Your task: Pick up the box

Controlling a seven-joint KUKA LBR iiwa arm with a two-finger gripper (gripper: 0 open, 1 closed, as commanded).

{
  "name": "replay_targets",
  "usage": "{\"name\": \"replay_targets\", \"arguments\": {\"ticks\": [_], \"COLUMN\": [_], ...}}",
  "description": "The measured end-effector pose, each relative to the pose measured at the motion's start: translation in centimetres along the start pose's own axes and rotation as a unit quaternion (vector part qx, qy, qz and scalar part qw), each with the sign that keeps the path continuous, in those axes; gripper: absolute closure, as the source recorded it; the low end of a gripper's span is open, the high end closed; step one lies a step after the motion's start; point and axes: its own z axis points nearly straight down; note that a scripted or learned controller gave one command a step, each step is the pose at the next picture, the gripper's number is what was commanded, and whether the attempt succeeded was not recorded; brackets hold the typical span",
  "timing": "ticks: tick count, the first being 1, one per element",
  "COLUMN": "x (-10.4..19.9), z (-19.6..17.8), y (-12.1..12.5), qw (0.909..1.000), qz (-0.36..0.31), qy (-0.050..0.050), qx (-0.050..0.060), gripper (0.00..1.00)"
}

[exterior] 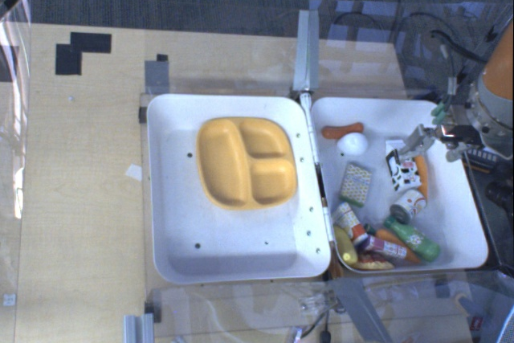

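The gripper (pixel 424 139) hangs near the right bin's (pixel 474 209) far right corner. I can't tell how its jaws stand. The box (pixel 355 184) lies flat mid-bin.

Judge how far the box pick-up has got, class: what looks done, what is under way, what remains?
Done: the arm has reached over the right bin, its pincer hanging by the far right side. Under way: it sits just above the black-and-white box, which lies on the bin floor among the other items. Left: closing on the box and lifting it; nothing shows between the pincer's tips. The yellow tray rests in the left bin.
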Motion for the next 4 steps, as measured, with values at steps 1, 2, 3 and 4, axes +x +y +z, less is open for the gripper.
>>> {"name": "replay_targets", "arguments": {"ticks": [1,2,3,4], "x": [4.4,3.9,3.3,8.7], "z": [8.5,14.7,14.5,9.4], "y": [4.6,1.2,4.1,2.9], "qw": [0.9992,0.9998,0.984,0.9886], "qz": [0.039,0.021,0.178,0.151], "qy": [0.0,0.0,0.0,0.001], "qx": [0.001,0.001,0.0,0.0], "gripper": [0.0,0.0,0.0,0.0]}}
